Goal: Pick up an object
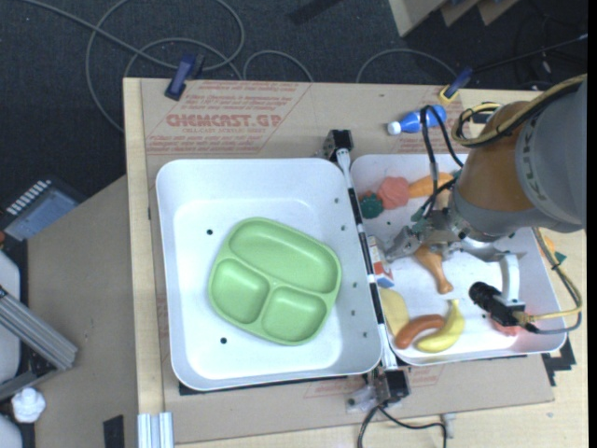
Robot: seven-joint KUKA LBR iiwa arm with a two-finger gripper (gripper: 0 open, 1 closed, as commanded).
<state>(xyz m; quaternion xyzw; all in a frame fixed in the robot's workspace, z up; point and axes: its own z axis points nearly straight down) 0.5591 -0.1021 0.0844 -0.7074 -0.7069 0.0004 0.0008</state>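
Claw (420, 239) sits low over the right bin (373, 169), toward its left half. The grey arm (522, 175) runs off from it toward the view's right.

Claw state: you cannot tell from this slant whether it is apart or together. The wrist covers the tip, and nothing shows clamped in it.

Nearest thing to pick: a tan drumstick-shaped piece (434, 267). It lies just below the claw in the view, on the bin floor, with its long axis slanting down to the right. The top end is tucked under the claw; possibly touching, but the view is poor there.

Above the claw, near the bin's far wall:
- pink lump (395, 191), up and slightly left
- orange stick (422, 187), just right of the pink lump and touching it or nearly so
- teal piece (371, 206), up and left of the claw, against the wall the two bins share

Below the claw, past the drumstick piece, by the near wall:
- banana (448, 329), curved, lying flat
- red-orange sausage (418, 329), pressed along the banana's left side
- pale yellow piece (394, 308), down and left of the claw, close to the shared wall

Well left of the claw, across the shared wall, you have the left bin (187, 194). It holds a green divided plate (273, 280) lying flat near its middle, with three compartments facing up.

Up from the claw and outside both bins, a small blue-and-white bottle (406, 124) lies on the bench.
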